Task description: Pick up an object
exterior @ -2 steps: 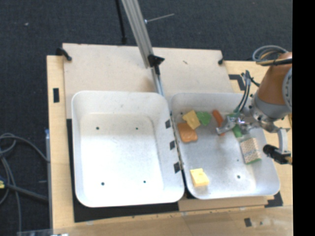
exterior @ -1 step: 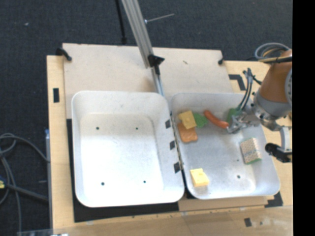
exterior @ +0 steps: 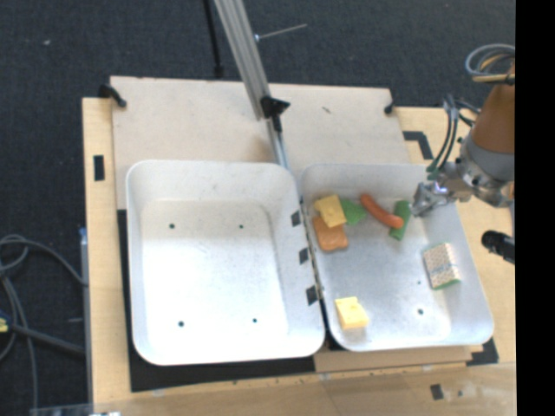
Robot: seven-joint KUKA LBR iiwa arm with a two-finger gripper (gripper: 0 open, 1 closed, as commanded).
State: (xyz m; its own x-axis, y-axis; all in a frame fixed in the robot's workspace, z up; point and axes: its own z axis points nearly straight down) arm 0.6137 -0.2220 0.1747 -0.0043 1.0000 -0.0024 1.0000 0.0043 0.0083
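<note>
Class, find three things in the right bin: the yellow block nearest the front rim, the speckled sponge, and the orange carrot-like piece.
yellow block (exterior: 351, 312), camera view, centre of its top face
speckled sponge (exterior: 441, 265), camera view, middle of its speckled top
orange carrot-like piece (exterior: 381, 211), camera view, midway along its length

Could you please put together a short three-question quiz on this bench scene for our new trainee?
1. True or false: the carrot lies in the right bin.
2. Which thing lies nearest the gripper? A: the yellow block; B: the green piece; C: the speckled sponge.
3. Fill in: the arm's band above the wrist is ____.

Key: 1 true; 2 B; 3 orange.
</note>
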